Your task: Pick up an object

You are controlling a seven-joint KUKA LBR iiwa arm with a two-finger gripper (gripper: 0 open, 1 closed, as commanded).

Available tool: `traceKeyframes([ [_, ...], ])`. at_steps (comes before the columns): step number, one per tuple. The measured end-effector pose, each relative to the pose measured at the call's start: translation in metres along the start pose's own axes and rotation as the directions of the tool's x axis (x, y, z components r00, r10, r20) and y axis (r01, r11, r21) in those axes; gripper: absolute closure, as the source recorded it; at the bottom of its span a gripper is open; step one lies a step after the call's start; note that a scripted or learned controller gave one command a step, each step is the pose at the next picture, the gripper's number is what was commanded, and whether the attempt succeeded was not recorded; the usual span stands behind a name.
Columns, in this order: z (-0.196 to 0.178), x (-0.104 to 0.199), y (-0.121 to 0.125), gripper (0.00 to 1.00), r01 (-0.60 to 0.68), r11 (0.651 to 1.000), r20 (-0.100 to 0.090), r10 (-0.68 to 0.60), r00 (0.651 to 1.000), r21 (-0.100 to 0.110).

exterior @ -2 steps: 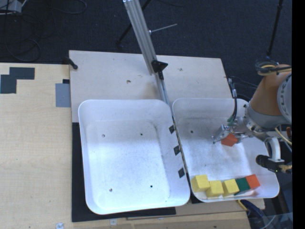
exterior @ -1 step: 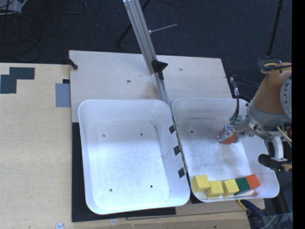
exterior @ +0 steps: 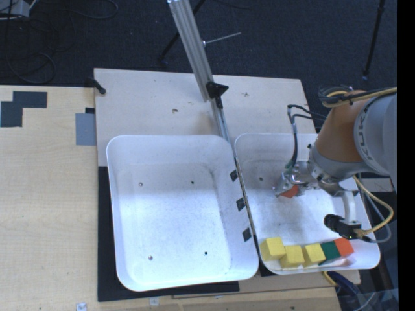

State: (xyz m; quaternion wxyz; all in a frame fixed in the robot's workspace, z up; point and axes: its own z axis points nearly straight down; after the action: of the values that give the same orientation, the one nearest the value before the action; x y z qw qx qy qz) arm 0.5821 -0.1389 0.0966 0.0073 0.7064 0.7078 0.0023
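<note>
My gripper (exterior: 287, 186) hangs over the middle of the right bin (exterior: 305, 222), reaching in from the right. A small orange-red block (exterior: 292, 190) shows between its silver fingers, just above the bin floor. Along the right bin's front edge lies a row of blocks. A yellow one (exterior: 273, 247) comes first, then two more yellow ones (exterior: 293, 256) (exterior: 314, 254), a green one (exterior: 331, 250) and an orange one (exterior: 343, 245). They lie well in front of the gripper.
The left bin (exterior: 130, 173) stands beside the right one, with a shared rim carrying black clips (exterior: 240, 203). A slanted aluminium post (exterior: 194, 50) rises behind the bins. Cables (exterior: 363, 219) loop around the wrist at the right.
</note>
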Motion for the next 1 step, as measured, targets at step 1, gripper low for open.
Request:
traceKeyframes([
  [1, -0.0985, 0.0519, 0.0485, 1.0, 0.003, 1.0, -0.008, -0.003, 1.0, 0.006],
])
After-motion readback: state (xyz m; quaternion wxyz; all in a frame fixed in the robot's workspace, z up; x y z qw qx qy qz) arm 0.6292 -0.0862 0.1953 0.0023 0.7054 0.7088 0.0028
